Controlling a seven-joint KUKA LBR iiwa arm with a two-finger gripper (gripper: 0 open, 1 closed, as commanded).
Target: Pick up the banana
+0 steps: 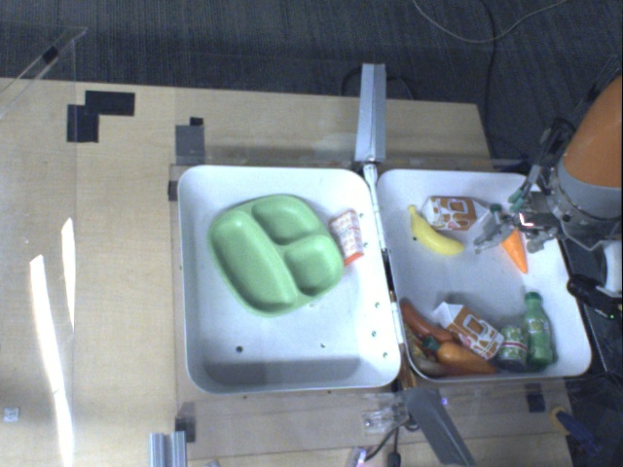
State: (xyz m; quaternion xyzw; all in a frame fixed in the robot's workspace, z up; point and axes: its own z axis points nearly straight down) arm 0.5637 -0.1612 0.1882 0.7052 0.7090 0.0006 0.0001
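Observation:
The yellow banana (434, 237) lies in the right bin (467, 280), in its upper left part, curved beneath a small brown carton (456, 212). My gripper (500, 228) hangs at the upper right of that bin, a short way right of the banana and apart from it. An orange carrot (515, 251) lies directly below the gripper, and contact between them cannot be judged. The grey wrist with its orange band (596, 144) comes in from the right edge.
The left bin (204, 339) holds a green divided plate (277, 251) and a small red-and-white packet (348, 237). Along the right bin's lower edge lie a brown carton (474, 332), a green bottle (533, 327), a sausage (421, 321) and an orange vegetable (465, 359).

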